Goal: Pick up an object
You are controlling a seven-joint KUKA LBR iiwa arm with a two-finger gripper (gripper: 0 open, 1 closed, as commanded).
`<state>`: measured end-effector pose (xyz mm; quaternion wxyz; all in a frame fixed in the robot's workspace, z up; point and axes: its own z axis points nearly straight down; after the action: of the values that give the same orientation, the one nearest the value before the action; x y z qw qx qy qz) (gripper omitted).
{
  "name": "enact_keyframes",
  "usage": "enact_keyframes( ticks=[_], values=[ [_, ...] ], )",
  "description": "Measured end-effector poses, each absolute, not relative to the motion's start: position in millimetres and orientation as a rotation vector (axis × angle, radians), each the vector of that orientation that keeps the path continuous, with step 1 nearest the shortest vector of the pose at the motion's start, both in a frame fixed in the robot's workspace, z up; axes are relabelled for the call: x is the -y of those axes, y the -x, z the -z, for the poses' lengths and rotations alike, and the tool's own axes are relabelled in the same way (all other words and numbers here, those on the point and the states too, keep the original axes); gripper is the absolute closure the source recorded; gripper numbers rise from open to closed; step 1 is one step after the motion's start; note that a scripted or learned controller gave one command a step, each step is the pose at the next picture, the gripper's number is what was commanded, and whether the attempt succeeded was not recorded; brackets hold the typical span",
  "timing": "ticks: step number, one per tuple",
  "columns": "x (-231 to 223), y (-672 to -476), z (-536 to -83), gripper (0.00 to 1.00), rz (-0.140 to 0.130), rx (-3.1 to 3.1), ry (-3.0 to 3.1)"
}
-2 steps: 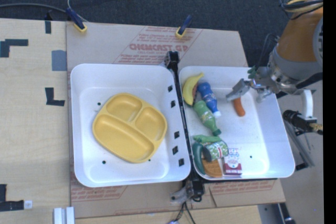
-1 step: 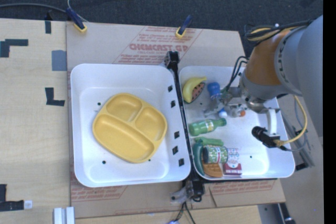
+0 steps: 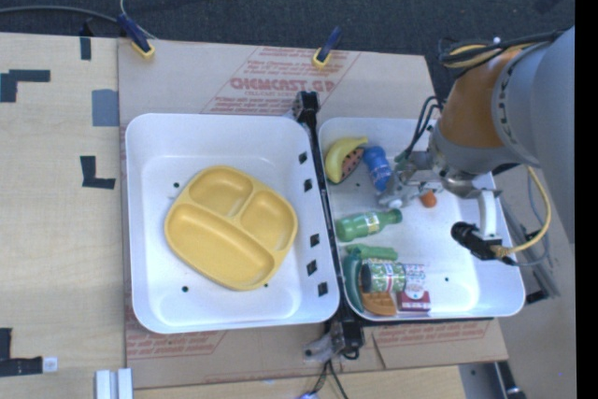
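You have two white bins, one yellow divided plate far from the gripper, one banana, one blue bottle, one green bottle just beside it, one can, one small orange ball.

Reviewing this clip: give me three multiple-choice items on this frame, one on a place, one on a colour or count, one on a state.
1. Where does the yellow tray lie?
A. left bin
B. right bin
C. on the cardboard

2. What colour is the bottle lying in the middle of the right bin?
A. red
B. green
C. white

3. How does the gripper stand to that bottle?
A. it lifts the bottle clear of the bin
B. it is low in the bin, above and right of the bottle
C. it hangs over the left bin

Answers: 1 A, the tray sits in the left bin. 2 B, its body is green. 3 B, the bottle rests on the bin floor.
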<state>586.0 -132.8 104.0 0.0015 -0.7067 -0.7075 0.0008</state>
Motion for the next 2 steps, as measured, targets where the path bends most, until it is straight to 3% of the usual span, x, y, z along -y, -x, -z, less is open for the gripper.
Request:
enact_keyframes(
  ticks=[1, 2],
  values=[
    [97.4, -656.1, -178.4, 1.00, -0.064, 2.185, 2.199],
    [68.7, -668.4, -232.7, 1.00, -0.001, 2.224, 2.220]
  ],
)
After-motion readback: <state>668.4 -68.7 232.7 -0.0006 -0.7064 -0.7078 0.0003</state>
